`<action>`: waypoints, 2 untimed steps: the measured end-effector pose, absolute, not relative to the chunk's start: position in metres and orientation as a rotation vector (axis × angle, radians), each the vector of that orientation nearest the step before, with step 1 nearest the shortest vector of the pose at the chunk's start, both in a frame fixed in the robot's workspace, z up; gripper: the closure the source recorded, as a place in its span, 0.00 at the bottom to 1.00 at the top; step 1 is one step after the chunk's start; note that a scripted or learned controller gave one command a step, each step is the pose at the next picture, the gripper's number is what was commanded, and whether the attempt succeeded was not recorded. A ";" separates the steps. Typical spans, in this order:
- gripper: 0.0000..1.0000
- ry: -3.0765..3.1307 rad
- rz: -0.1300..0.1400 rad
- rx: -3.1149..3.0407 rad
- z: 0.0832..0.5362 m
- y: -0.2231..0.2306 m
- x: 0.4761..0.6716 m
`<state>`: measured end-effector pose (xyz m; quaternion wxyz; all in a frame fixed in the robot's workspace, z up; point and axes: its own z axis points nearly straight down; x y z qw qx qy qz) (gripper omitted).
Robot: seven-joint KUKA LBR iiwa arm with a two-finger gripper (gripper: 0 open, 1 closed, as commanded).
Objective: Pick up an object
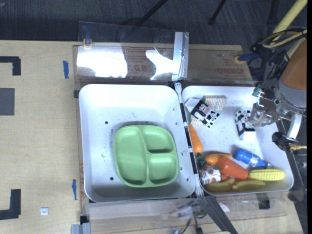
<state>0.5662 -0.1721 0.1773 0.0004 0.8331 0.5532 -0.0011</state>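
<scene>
Gripper [247, 122]: low over the right part of the right bin [229, 92], at the end of the grey arm [287, 94] entering from the right; grip state not discernible, wide or narrow impossible to tell, nothing visibly held. Closest item: blue bottle [248, 157], lying flat on the bin floor just nearward of the gripper, apart from it; long axis slanted, running from far-left to near-right; cap end not made out. Yellow corn cob [267, 175], near-right of the bottle and just beside it, long axis left to right, against the bin's near wall. Orange toy [229, 165], left of the bottle, touching or nearly so. Slim carrot [195, 139], along the bin's left wall, long axis far to near. Red-labelled can [209, 175], in the near-left corner, on its side. Black-and-white spotted item [205, 113], far-left part of the bin, well apart from the gripper. Left bin [97, 99]: green divided plate [145, 155], flat, toward the near side.
</scene>
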 end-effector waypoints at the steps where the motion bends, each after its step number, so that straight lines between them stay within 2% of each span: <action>1: 1.00 1.703 -0.004 2.640 0.208 -0.146 0.616; 2: 1.00 1.912 -0.002 2.490 0.216 -0.132 0.649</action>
